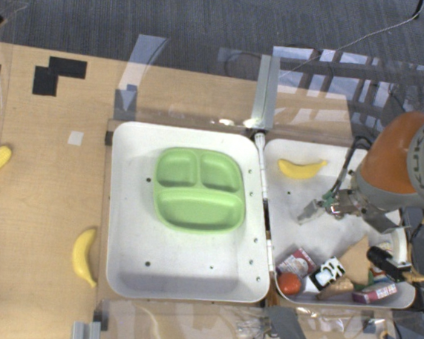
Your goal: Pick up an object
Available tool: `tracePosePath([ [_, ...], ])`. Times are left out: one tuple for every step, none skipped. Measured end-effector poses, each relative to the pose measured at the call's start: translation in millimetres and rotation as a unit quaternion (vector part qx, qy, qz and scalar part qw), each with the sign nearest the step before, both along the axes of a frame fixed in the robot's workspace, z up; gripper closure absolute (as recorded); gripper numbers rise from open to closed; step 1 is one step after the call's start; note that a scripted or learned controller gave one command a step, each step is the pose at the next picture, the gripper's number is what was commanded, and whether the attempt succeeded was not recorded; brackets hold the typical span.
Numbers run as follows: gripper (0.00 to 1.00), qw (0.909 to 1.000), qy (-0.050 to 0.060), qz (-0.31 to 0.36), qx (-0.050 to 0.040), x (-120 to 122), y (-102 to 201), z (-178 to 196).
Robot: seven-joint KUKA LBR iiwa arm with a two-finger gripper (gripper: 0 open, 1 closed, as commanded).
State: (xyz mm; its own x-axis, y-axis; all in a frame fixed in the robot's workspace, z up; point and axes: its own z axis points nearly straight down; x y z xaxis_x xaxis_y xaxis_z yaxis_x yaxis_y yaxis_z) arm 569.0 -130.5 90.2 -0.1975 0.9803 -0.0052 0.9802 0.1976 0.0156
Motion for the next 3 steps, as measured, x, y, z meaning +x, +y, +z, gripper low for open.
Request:
tracePosePath([
  [0.0, 0.9952, 0.0, 0.098, -0.0012, -16.8, -30.8, 0.2],
  [0.0, 0.9809, 0.001, 0.194, -0.002, 62.3, 2.3, -0.8],
  [0.0, 0.9786, 0.014, 0.205, -0.0029, 97.3, 30.3, -2.1],
])
